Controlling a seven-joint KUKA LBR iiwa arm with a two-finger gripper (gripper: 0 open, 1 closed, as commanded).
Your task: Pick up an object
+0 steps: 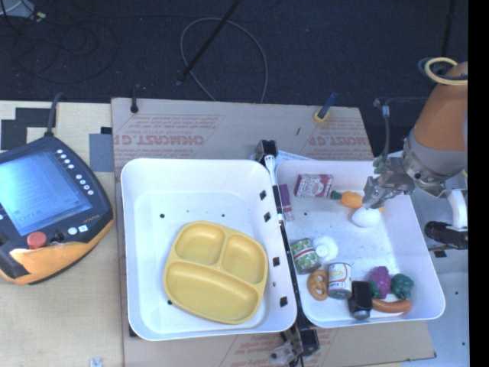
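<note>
a dark carpeted floor with loose cables lies behind the counter (61, 312), where cardboard sheets carry two shallow white bins side by side. we see the left bin (145, 205) holding a yellow divided plate (218, 270), and a teach pendant (46, 205) resting well off to its left.

the right bin (428, 281) carries the clutter: a red and white packet (313, 186), a small orange piece (351, 199), a white egg-shaped object (366, 217), a green labelled can (305, 254), a white cap (325, 248), a pretzel (318, 284), a tin can (339, 279), a black block (360, 299), a purple piece (379, 280), a green piece (401, 284) and a chilli-like toy (390, 306).

the arm (443, 121) reaches in from the right, its wrist tipped down and leftward over the bin's upper right part. the gripper (376, 193) sits just above the white egg-shaped object, near the small orange piece. we cannot tell how far the fingers are spread, and nothing shows between them.

we judge the white egg-shaped object the likely target. it looks light, hard and smooth, so it may roll or squirt out of a pinch. the hold we would choose is across its widest middle, fingers straddling it evenly from above, with the orange neighbour kept outside the grasp.
</note>
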